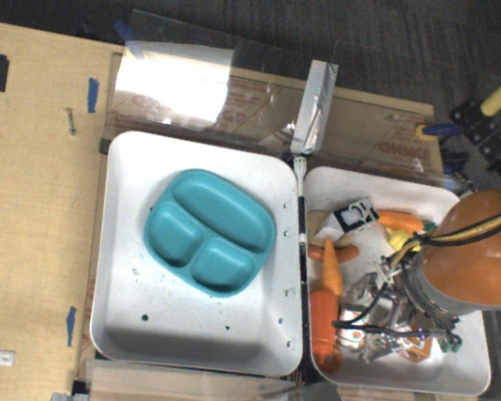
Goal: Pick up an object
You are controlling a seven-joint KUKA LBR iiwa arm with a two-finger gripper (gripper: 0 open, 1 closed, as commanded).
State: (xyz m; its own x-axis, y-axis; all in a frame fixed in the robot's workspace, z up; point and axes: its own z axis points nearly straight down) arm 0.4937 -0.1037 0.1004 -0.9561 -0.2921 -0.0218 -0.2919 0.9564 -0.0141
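Hovered low in right bin (474, 370) over carrots (325, 312), gripper (380, 326) finger state unreadable in clutter; pick probably underway, needed clean close and lift next.

I see a divided tray (210, 229) in the left bin (119, 249); gripper (382, 322) down among clutter in the right bin (469, 370).

teal divided plate (211, 230), left white bin (123, 221)

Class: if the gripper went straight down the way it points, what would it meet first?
Probably the clutter in the right bin under the gripper; depth is unclear from above.
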